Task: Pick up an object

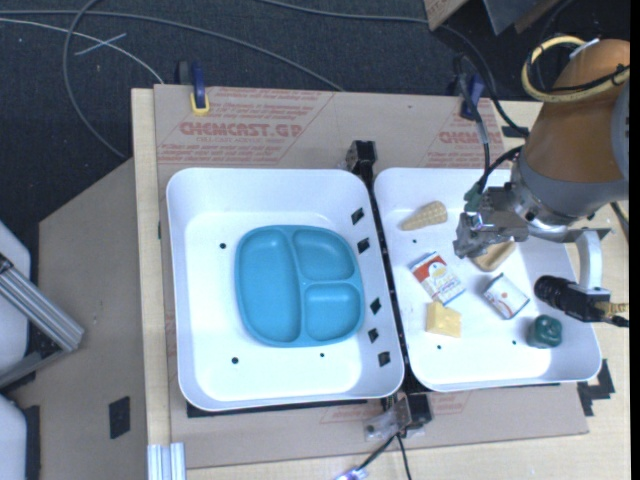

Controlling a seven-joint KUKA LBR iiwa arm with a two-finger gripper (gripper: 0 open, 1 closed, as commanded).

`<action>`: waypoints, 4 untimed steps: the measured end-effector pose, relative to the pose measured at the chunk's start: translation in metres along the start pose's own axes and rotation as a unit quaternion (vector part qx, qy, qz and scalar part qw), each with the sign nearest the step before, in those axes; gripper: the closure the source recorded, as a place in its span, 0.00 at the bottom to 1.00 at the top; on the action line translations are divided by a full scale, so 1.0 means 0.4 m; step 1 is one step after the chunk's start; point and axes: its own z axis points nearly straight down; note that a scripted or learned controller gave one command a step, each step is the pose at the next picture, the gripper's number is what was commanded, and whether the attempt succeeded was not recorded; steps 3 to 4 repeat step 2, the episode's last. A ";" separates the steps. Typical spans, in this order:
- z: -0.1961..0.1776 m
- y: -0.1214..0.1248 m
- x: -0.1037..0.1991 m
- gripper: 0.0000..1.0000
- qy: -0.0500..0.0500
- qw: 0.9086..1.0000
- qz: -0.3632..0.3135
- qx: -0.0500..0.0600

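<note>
In the left shallow white plastic bin (200, 298) a light-blue three-compartment plastic tray (298, 284) lies flat near the middle. A black divider strip (378, 268) runs between this bin and the right shallow white bin (500, 368). In the right bin, from its left side, a pale tan cone-shaped piece (424, 216) lies toward the far wall, a small red-and-white carton (436, 277) lies below it, and a yellow wedge like a piece of cheese (443, 320) sits just beside the carton on the near side. Next comes the two-finger gripper (484, 240), low over a tan, bread-like block (494, 256); it may be touching the block, but the wrist hides the contact. A small white box with a red mark (506, 296) lies near that block, and a dark green rounded object (545, 332) rests toward the right corner. The grey arm with its orange band (580, 118) comes in from the right.
</note>
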 end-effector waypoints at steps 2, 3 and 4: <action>0.000 -0.006 0.296 1.00 0.000 1.000 0.000 0.001; 0.000 -0.006 0.296 1.00 0.000 1.000 0.000 0.001; 0.000 -0.006 0.296 1.00 0.000 1.000 0.000 0.001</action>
